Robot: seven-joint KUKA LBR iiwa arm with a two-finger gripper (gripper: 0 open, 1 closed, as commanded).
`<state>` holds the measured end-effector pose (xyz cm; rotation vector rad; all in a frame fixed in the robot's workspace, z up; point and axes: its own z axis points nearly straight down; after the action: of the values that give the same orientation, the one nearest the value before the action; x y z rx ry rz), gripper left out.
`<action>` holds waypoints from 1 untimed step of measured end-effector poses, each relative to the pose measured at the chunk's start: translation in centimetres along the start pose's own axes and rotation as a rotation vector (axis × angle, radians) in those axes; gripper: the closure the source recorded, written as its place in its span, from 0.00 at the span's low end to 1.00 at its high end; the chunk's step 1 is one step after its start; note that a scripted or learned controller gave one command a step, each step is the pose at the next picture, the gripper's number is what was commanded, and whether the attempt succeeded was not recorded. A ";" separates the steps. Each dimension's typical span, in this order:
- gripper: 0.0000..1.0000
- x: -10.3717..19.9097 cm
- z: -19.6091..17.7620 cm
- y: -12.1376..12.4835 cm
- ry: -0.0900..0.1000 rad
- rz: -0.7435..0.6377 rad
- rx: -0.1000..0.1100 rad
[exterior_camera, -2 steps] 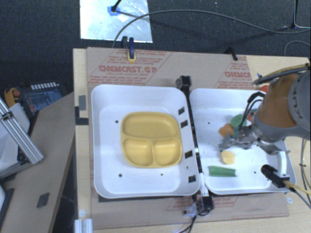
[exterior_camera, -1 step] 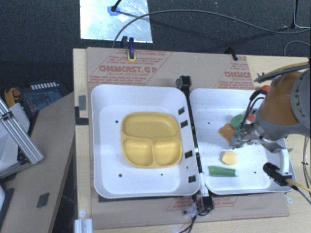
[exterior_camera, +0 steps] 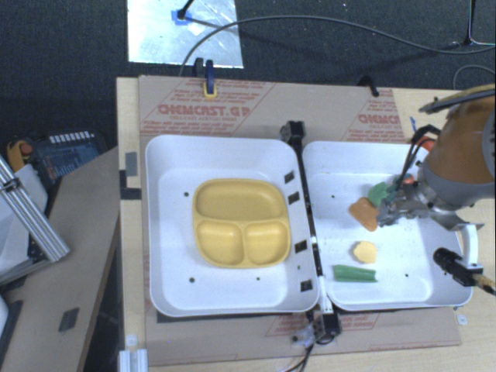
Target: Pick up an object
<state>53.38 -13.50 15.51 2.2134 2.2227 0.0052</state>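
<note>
Small orange lump (exterior_camera: 363, 212) beside pincer (exterior_camera: 385, 211)

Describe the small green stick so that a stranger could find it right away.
Look in the right bin, along its near edge. The green stick lies flat there, just below a pale yellow lump. It is the one long, thin, bright green piece.

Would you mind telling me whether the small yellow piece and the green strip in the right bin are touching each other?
Apart. The camera view shows a strip of white bin floor between the yellow piece and the green strip lying just below it.
</note>
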 end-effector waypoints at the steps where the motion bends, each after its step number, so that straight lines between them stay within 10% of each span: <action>1: 1.00 0.0 -5.4 0.2 -0.001 0.000 -0.002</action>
<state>53.59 -13.53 20.93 2.2116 2.2217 0.0065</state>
